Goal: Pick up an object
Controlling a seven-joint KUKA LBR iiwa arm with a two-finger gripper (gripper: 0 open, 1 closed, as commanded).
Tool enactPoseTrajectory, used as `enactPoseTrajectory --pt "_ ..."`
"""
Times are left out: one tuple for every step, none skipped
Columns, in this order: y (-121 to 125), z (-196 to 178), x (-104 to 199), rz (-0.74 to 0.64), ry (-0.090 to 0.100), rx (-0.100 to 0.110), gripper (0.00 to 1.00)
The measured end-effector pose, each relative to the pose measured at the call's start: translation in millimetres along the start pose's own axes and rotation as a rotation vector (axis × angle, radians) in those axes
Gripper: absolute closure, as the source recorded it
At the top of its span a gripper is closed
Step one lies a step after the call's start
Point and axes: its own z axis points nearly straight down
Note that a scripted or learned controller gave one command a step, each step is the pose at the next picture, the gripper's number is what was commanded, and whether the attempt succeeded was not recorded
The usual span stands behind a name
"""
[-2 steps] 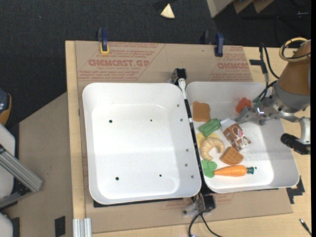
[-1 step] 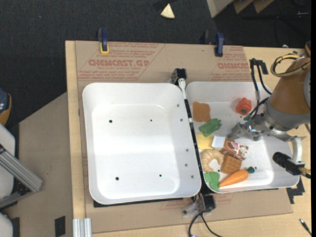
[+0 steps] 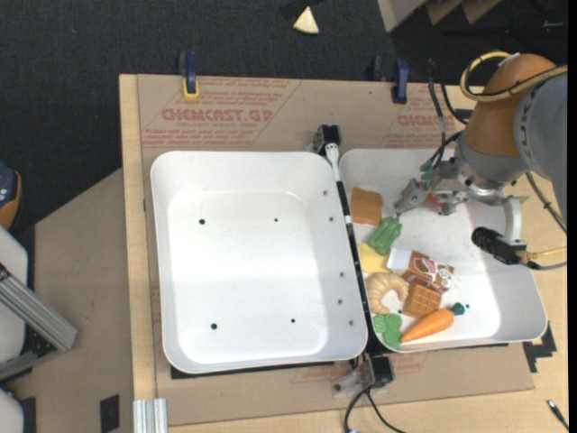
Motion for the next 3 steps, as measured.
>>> enactPoseTrajectory --pt "-88 1 19 0.006 0.002 0.006 0.00" --pt "-144 0 -12 0.010 -0.001 0.001 0.00" --pt "-140 -10 -10 0.007 -0.002 -0.004 1.00"
